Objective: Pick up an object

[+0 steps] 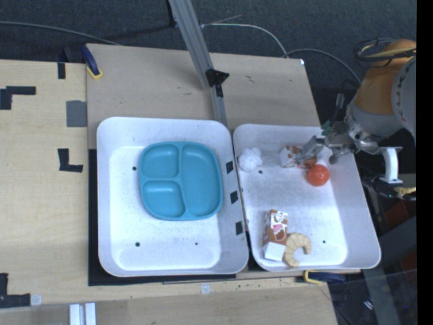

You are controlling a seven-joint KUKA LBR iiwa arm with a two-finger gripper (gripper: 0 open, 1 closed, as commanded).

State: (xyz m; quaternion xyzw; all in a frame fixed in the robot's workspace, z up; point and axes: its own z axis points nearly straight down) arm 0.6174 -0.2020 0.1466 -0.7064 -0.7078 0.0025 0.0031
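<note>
- The claw (312, 149) is seen low over the right bin (352, 208), near its far edge, reached in from the right side.
- Whether its fingers are apart or together cannot be told; the tips are lost against a small red-and-white item (292, 157) lying just beside them.
- Nothing can be made out between the fingers, so no hold is claimed.
- A red ball (318, 175) is found just below the claw, close to the bin's right wall and apart from the tips.
- A crumpled white lump (250, 159) is spotted at the far left corner of the right bin, near the dividing wall.
- At the near edge of that bin a brown-and-white packet (275, 227) is laid, with a croissant (297, 246) touching it on the right.
- A small white block (272, 252) is tucked against the packet's near end.
- The left bin (115, 249) is occupied by a blue tray (181, 180) with three compartments, placed towards the far side and lying flat.
- The arm (382, 97) is seen at the right, its orange band above the wrist, grey body beyond the bin's far right corner.
- A grey pole (193, 36) is slanted down across the bench (149, 80) to the gap between the bins.
</note>
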